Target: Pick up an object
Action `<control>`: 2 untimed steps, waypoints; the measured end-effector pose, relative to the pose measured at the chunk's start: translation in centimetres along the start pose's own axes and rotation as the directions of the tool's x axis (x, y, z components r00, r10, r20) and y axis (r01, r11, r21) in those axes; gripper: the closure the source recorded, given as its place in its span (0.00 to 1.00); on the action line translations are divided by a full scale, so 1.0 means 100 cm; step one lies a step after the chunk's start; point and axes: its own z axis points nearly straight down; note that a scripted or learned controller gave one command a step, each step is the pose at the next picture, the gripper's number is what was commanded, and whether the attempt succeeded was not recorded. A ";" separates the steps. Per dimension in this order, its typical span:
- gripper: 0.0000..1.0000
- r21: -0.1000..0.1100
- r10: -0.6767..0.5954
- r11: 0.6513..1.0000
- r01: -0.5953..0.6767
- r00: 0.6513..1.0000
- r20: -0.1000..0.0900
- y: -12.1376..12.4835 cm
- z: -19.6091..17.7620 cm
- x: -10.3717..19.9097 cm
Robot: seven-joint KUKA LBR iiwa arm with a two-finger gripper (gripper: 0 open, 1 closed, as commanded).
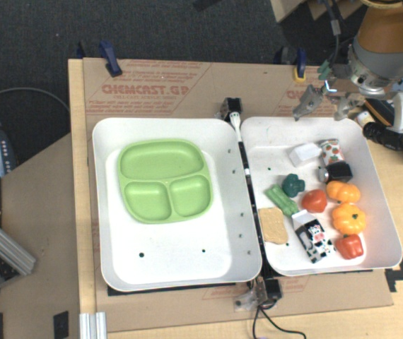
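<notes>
Gripper open and empty above the right bin's far edge, nothing lifted yet, every object still to pick.

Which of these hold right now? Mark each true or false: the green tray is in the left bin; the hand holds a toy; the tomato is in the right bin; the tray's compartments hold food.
1. The green tray lies in the left bin. True.
2. The hand holds a toy. False: nothing is between its fingers; it hangs over the right bin's far rim.
3. The tomato lies in the right bin. True.
4. The tray's compartments hold food. False: all three are bare.
</notes>
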 end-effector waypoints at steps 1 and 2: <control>0.00 -0.011 0.000 1.000 0.000 1.000 0.002 -0.013 0.125 0.010; 0.00 -0.032 0.000 0.999 0.000 1.000 0.011 -0.064 0.137 0.021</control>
